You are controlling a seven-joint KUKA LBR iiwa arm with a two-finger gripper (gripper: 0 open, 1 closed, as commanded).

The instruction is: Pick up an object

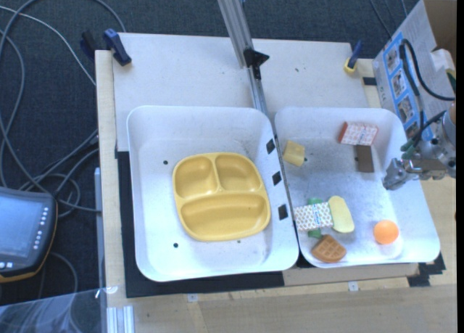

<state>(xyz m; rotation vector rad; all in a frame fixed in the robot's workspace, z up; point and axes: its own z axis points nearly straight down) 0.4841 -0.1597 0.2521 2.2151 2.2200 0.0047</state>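
Two shallow white bins are seen side by side on the counter (188,63). The left bin (145,179) is occupied by a yellow divided plate (220,196), which lies flat near its middle. The right bin (420,230) is scattered with small items: a pale yellow block (293,153) is placed near the left wall, a red-and-white patterned box (358,133) is set toward the far side, and a brown block (364,158) is found just beside it on the near side. Along the near edge, a checkered packet (313,216) is laid touching a pale yellow oval piece (341,214), with a small green piece (314,202) tucked against the packet's far side. A waffle-like brown piece (329,249) is positioned just below these, and an orange ball (386,232) is resting apart near the right corner. The end effector (397,174) is held over the right rim of the right bin, with nothing visibly between its fingers; whether it is released or clenched cannot be told, as it appears small and blurred. A metal rail (235,16) is run from the top edge down to the gap between the bins. A blue clamp (116,45) is fixed at the counter's far left corner.
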